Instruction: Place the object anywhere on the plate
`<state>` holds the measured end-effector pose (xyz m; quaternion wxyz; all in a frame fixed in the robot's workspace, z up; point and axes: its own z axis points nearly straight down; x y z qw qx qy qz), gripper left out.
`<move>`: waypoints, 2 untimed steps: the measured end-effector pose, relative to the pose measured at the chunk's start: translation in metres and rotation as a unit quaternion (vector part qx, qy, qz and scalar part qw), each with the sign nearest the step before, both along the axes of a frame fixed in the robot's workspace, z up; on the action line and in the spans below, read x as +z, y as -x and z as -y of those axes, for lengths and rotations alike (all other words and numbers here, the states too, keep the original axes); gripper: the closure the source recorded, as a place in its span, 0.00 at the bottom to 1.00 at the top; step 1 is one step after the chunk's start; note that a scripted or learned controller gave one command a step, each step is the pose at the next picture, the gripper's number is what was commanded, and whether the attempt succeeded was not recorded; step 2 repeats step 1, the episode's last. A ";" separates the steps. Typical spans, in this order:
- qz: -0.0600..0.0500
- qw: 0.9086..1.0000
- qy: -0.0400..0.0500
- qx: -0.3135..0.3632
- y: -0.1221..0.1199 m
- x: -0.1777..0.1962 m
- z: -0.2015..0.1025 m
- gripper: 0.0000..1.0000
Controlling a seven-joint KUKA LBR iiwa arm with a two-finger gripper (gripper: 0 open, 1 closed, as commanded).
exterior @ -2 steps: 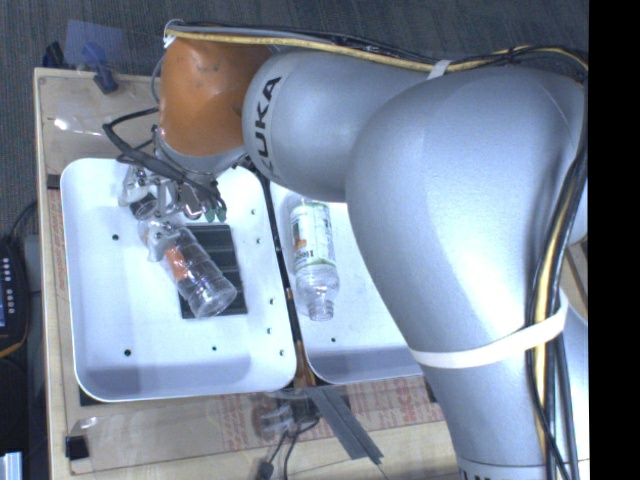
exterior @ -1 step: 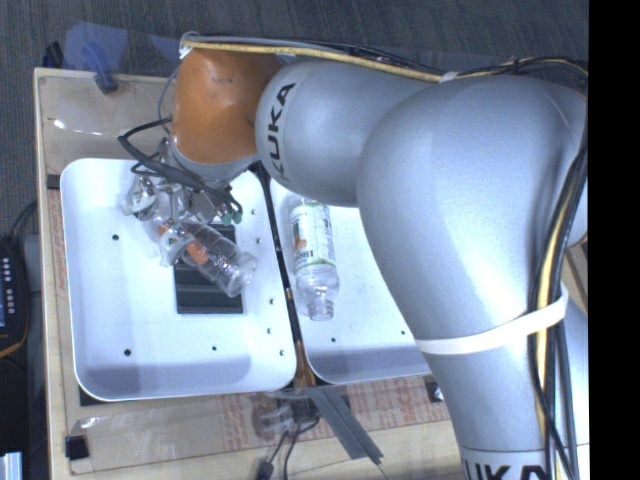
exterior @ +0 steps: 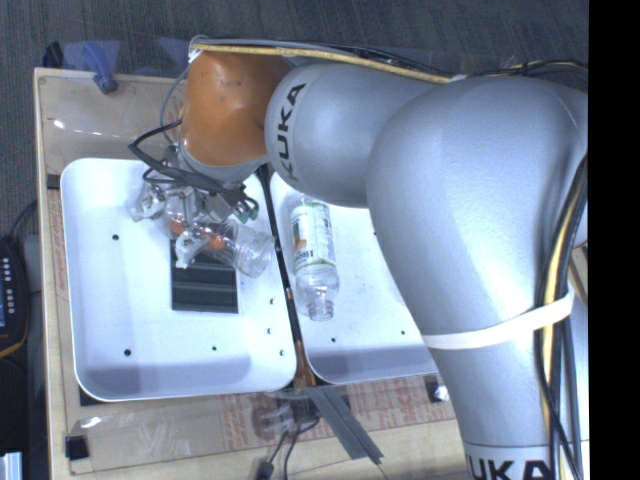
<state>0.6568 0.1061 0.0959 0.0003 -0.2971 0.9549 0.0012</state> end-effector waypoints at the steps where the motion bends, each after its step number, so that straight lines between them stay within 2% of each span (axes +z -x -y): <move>1: 0.003 0.993 0.000 0.114 -0.001 -0.001 -0.017 0.00; 2: 0.003 0.993 0.000 0.114 -0.001 -0.001 -0.017 0.00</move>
